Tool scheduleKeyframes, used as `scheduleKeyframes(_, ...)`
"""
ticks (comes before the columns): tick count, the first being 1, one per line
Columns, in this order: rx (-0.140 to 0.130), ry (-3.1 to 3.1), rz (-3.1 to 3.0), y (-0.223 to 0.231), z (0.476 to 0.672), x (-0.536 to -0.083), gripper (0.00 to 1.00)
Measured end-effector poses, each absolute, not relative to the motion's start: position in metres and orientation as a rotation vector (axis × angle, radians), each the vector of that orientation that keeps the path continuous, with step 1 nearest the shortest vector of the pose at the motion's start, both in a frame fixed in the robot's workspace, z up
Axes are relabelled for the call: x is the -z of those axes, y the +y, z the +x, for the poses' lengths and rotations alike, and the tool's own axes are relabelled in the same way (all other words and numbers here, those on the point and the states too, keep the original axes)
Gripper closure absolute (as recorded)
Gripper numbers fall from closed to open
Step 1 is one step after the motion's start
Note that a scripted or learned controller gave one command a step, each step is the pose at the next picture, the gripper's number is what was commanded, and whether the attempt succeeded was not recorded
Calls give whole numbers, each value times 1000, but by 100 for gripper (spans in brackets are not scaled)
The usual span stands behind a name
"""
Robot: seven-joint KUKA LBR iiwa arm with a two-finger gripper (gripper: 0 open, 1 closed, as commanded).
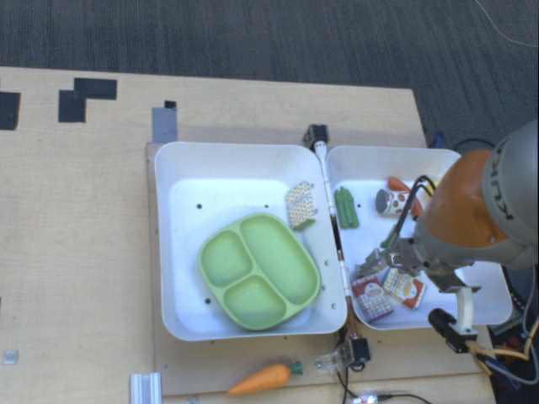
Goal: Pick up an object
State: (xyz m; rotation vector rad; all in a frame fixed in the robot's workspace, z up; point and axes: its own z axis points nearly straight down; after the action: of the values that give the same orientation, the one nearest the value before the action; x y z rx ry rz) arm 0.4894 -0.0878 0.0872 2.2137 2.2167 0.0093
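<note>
Two white bins side by side on the table (76, 225), toward its right end. Left bin (181, 183): green three-compartment plate (259, 269) lying flat, slightly rotated, filling the near-centre of the floor. Small patterned white-and-yellow packet (301, 204) tilted against the right wall, just beyond the plate's far-right rim, close to it; contact not resolvable.

Right bin (370, 162): green elongated object, pepper-like, (345, 207) lying along the left wall at the far side. Small grey-and-red item (392, 199) near the far wall, partly behind the arm. Red-and-white packets (383, 291) clustered at the near-left part of the floor, overlapping one another.

Arm (472, 209), grey with orange band, entering from the right and covering most of the right half of the right bin. Gripper (381, 263) low over the near-left part of the right bin, directly at the packet cluster. Fingers blurred into the clutter beneath; apart or together cannot tell. No object visibly between the fingers.

Outside the bins: orange carrot (263, 379) with green top lying on the table near its front edge, below the left bin. Blue-grey block (165, 123) on the table just beyond the left bin's far-left corner. Dark patches (84, 99) on the table surface toward the far-left.
</note>
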Motion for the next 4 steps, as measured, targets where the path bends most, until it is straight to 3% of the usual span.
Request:
scheduleKeyframes(1, -16, 2215, 2209, -88, 492, -98, 100)
scheduleKeyframes(2, -15, 2215, 2209, -88, 492, -98, 0)
scheduleKeyframes(3, -20, 2214, 2206, -87, 493, -109, 100)
scheduleKeyframes(4, -19, 2215, 2206, -87, 493, -109, 0)
